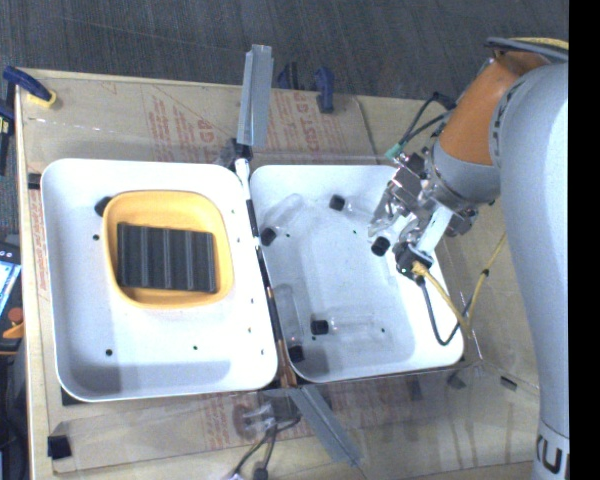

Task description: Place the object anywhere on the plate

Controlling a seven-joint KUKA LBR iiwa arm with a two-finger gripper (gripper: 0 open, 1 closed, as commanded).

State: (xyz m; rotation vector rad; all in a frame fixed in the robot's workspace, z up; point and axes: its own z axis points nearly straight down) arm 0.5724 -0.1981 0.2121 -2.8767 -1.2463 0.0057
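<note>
I am holding the tool (400,230) over the right bin's (400,343) far right corner; its state I cannot tell. The clear vials (345,325) risk slipping before reaching the plate (167,205).

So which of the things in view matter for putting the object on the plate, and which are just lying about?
For the job:
- yellow plate in the left bin
- clear vials in the right bin, e.g. one at its near side
- end effector over the right bin

Lying about:
- blue clamps
- cable
- wooden board

Grey arm (545,268) — orange band (475,118) above the wrist — black and yellow cables.
</note>
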